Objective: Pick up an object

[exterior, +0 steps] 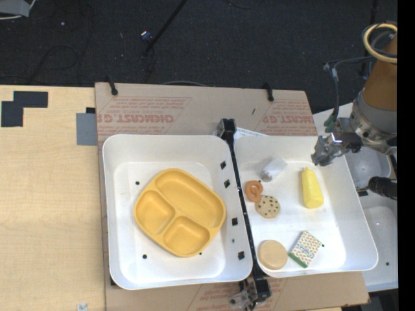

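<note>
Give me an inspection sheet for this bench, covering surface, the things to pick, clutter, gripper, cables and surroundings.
Surface: two white bins side by side, left bin and right bin, resting on a cardboard sheet on a wooden bench.
Job's things: in the right bin, a yellow block, a speckled cookie, an orange ring, a tan disc, a patterned box and a pale grey piece.
Clutter: yellow divided tray in the left bin.
Gripper: gripper above the right bin's far right corner, holding nothing visible; finger state unclear.
Cables: dark cables on the floor behind the bench.
Surroundings: dark floor; black and grey patches on the bench.
</note>
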`<state>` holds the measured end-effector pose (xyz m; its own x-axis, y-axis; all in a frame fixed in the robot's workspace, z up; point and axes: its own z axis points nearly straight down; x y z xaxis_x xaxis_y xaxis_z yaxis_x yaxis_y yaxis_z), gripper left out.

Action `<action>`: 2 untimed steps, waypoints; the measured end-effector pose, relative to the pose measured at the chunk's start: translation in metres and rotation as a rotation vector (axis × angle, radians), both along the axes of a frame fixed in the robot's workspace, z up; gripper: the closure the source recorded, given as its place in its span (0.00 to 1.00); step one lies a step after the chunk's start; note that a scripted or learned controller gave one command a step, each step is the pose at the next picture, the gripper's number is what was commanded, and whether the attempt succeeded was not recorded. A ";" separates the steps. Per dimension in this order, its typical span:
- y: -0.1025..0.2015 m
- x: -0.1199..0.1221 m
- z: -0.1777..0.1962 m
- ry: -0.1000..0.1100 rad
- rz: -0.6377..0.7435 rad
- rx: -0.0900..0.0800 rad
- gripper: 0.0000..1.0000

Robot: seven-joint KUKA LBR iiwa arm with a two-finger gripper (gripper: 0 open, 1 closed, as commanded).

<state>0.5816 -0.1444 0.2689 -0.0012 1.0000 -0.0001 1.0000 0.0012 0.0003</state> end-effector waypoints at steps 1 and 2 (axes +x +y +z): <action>0.056 -0.020 -0.010 0.005 0.003 0.003 1.00; 0.110 -0.023 -0.023 0.005 0.004 0.002 1.00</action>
